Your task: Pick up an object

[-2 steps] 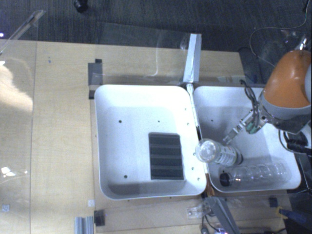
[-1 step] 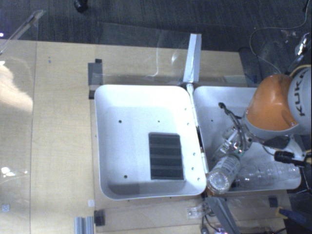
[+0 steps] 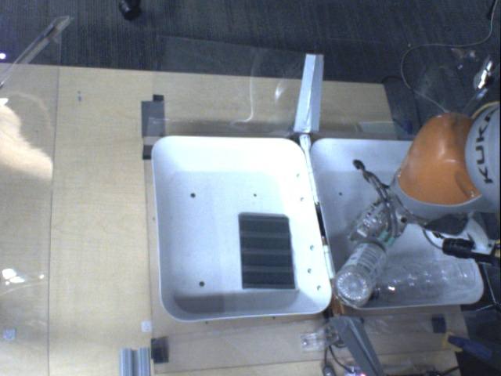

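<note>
I take the clear plastic bottle [image 3: 362,271] as my landmark: it lies on its side in the right bin [image 3: 338,171], hard against that bin's near-left corner, its wide end toward the front rim and its neck angled up and away toward my wrist. My gripper [image 3: 377,224] sits just beyond the bottle's narrow end, low over the bin floor, with my orange band [image 3: 438,167] further off past it. The metalwork there blurs into the bottle's clear plastic, so I cannot tell how my gripper is set, nor whether it has any hold on the bottle.

Beyond the bottle, across the divider wall, the left bin [image 3: 180,210] holds a dark ribbed rectangular block [image 3: 266,251], lying flat near that wall. It is well apart from my gripper.

I judge the bottle to be my target, since I am reaching down at its neck. Wedged into the corner, it may roll or slip along the wall as I try it.
</note>
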